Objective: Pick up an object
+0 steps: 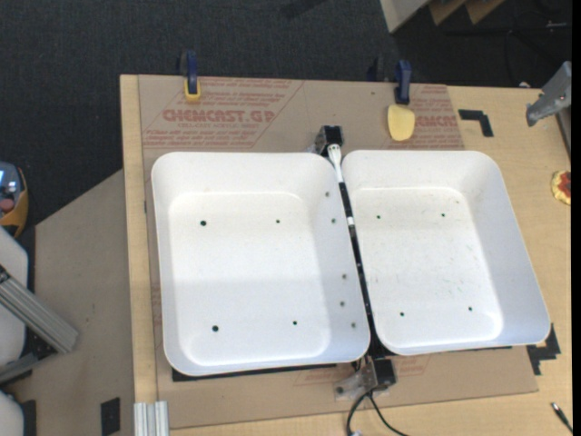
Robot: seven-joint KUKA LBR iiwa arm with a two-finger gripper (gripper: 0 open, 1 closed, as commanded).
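Observation:
Two shallow white bins sit side by side on a brown board. The left bin [245,262] shows a white floor with a few small dark dots. The right bin [436,252] has the same dots plus fine dark specks. A small pale yellow object [400,123] lies on the board just beyond the right bin's far rim. A small red and yellow item [562,186] peeks in at the bench's right edge.
Two blue clamps [190,73] [402,78] hold the board's far edge. A black strip with a cable [349,243] runs between the bins. A grey metal piece [550,101] juts in at the upper right. Dark carpet surrounds the bench.

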